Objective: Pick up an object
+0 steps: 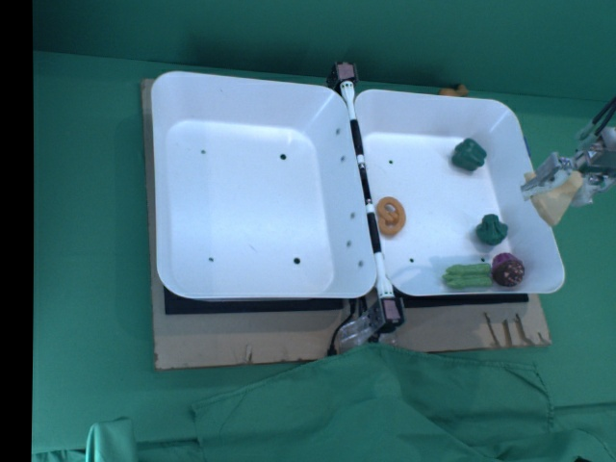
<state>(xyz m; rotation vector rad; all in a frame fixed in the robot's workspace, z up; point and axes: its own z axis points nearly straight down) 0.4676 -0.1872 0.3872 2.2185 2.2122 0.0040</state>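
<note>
Cheese wedge (555,200) (pale yellow) between end effector (561,176) fingers

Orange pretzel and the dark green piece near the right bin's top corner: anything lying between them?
No. In the camera view, bare white bin floor runs from the orange pretzel to the dark green piece.

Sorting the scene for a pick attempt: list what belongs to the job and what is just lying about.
Job:
gripper, with a pale yellow piece at it
orange pretzel
two dark green pieces
light green piece
purple piece
right bin

Lying about:
left bin
green cloth
cardboard sheet
</note>
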